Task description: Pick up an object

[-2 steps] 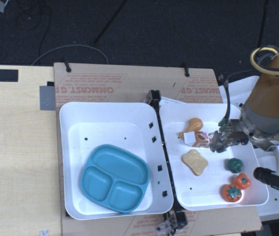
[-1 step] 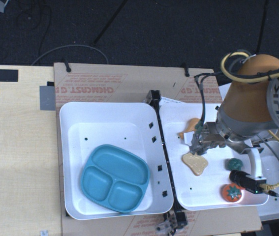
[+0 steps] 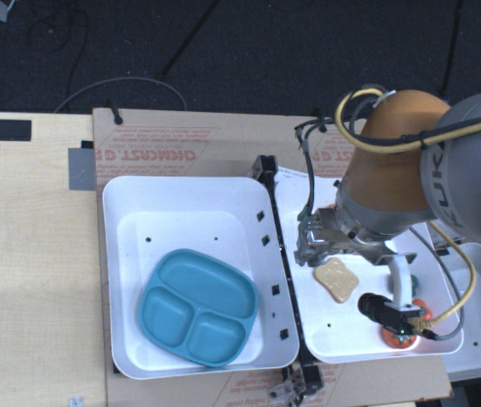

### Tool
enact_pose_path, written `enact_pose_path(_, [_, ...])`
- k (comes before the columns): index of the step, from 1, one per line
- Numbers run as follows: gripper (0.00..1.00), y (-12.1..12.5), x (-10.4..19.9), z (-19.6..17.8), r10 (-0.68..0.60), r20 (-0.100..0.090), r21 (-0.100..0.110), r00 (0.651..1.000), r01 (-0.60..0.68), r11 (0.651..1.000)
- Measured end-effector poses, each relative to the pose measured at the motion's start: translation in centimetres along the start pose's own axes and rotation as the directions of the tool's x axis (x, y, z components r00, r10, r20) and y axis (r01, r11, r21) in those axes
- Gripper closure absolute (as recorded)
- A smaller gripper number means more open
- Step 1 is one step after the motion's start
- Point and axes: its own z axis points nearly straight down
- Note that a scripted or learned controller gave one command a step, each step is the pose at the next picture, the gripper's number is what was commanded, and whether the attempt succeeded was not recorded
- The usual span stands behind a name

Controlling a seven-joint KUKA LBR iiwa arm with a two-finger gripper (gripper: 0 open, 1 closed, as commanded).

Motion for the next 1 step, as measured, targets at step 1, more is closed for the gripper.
enact_pose_path(1, [1.0, -0.04, 4.55, -0.12, 0.001, 0.0, 0.001, 1.0, -0.001, 1.0])
